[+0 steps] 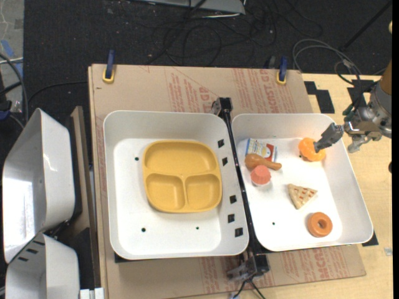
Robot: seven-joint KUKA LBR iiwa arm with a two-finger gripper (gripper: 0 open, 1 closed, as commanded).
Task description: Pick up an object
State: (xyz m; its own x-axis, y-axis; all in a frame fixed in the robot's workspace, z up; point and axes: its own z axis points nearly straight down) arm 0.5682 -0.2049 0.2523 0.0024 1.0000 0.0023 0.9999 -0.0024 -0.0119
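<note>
At frame right, the open two-finger gripper (341, 139) hovers beside a round orange toy fruit (308, 149); nothing lifted yet.

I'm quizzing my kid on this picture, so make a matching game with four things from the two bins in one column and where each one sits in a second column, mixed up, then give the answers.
Things:
1. yellow divided tray
2. doughnut
3. orange piece
4. small carton

Places:
A. right bin, near front corner
B. right bin, back, next to the divider between the bins
C. middle of the left bin
D. right bin, back right, at the gripper

Pairs: 1-C, 2-A, 3-D, 4-B
</note>
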